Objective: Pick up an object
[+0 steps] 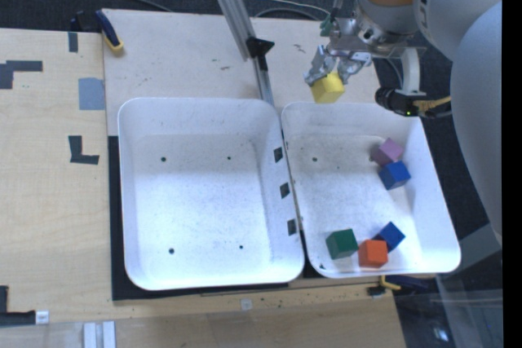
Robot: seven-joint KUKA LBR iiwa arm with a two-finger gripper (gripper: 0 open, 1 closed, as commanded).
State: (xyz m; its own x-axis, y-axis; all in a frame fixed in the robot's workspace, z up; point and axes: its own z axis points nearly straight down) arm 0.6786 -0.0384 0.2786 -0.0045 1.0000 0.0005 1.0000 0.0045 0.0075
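Gripping a yellow block (pixel 328 88), the tool (pixel 333 71) hides its top edge.

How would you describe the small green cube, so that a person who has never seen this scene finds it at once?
Look in the right shallow white bin, at its near edge. Three blocks sit there: the small green cube is leftmost, beside an orange cube and a dark blue block. It is the only green one.

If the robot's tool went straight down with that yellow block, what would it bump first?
Probably the far rim of the right white plastic bin, just below the tool and its small yellow cube; depth is unclear.
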